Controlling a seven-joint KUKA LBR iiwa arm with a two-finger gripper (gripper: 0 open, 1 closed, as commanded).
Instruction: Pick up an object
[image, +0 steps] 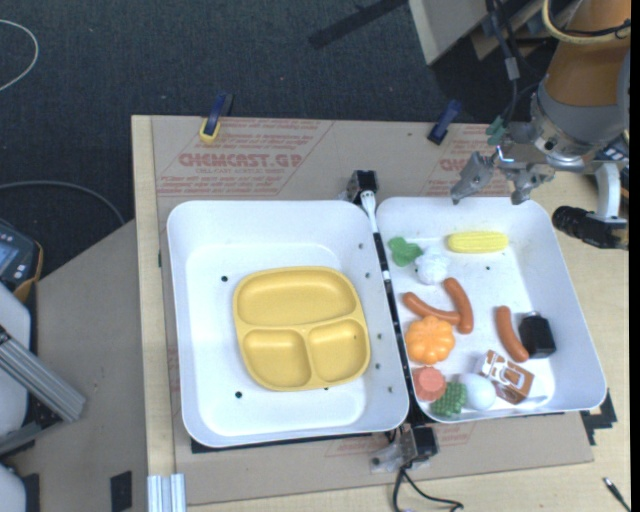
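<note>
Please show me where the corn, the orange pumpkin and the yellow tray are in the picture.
corn (477, 241), camera view, middle of the cob.
orange pumpkin (430, 340), camera view, centre of its top.
yellow tray (296, 295), camera view, floor of its large upper compartment.

Arm (585, 60): orange band, wide and glossy, above a grey cylindrical wrist section with a paler metal ring under it. Black cables run down its left side. Gripper (497, 183): two grey metallic fingers, angular, on a silver-grey mount with small dark fittings. White housing piece with a black rounded part to the right of the wrist.
</note>
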